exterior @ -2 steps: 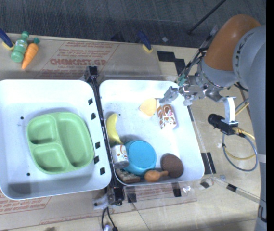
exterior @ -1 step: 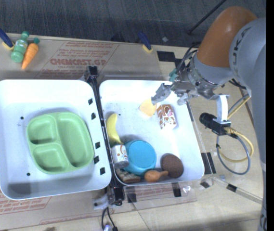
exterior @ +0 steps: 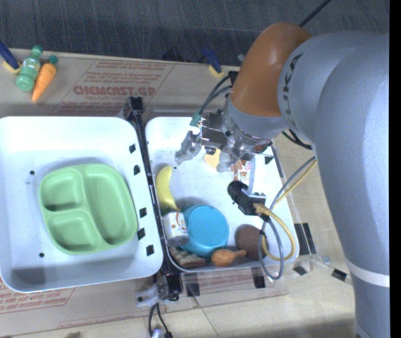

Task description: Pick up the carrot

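Note:
The carrot (exterior: 44, 80), orange with a green top, lies on the cardboard bench surface at the far top left, outside both bins, next to a green toy bottle (exterior: 27, 72). My gripper (exterior: 211, 153) hangs over the upper part of the right bin (exterior: 159, 134), far to the right of the carrot. Its fingers (exterior: 186, 147) stand open above a small pale object (exterior: 213, 160) on the bin floor. Nothing is held between them.
The right bin holds a banana (exterior: 163, 187), a blue cup (exterior: 206, 229), a small can (exterior: 175, 224), a brown round item (exterior: 250, 238) and an orange-brown piece (exterior: 227, 257). A green divided plate (exterior: 87, 206) lies in the left bin (exterior: 10, 139). Blue clamps sit along the bench's back edge.

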### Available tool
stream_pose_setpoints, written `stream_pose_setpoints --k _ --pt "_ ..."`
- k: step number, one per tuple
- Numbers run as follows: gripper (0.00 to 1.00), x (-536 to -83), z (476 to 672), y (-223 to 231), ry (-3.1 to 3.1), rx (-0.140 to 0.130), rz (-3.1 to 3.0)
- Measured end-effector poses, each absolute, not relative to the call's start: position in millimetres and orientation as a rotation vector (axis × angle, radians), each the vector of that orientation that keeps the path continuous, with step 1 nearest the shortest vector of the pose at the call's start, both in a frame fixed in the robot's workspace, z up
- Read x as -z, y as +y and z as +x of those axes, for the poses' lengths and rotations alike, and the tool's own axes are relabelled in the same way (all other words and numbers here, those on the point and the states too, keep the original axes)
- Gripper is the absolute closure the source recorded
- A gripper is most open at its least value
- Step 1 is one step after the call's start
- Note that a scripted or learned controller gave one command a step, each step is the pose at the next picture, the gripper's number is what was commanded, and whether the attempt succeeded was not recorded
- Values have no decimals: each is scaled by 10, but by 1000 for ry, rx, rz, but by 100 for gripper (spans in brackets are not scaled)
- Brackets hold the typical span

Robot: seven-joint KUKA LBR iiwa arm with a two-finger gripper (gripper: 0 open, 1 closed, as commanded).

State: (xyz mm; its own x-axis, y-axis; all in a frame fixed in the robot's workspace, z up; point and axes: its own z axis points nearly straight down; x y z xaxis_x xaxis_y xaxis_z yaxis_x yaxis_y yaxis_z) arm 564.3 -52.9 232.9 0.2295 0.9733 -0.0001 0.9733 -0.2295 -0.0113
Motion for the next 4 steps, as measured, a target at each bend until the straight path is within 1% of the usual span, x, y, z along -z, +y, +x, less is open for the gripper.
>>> stream_pose_setpoints --k 1,2,3,4 --pt "0 -1898 5435 221 -2007 -15 -2409" --pt "0 -1915 5800 -16 -2038 -9 -2385" --pt "0 -1906 5648 -545 -1985 -19 -2425" --pt "0 -1900 5382 225 -1694 -19 -2634"
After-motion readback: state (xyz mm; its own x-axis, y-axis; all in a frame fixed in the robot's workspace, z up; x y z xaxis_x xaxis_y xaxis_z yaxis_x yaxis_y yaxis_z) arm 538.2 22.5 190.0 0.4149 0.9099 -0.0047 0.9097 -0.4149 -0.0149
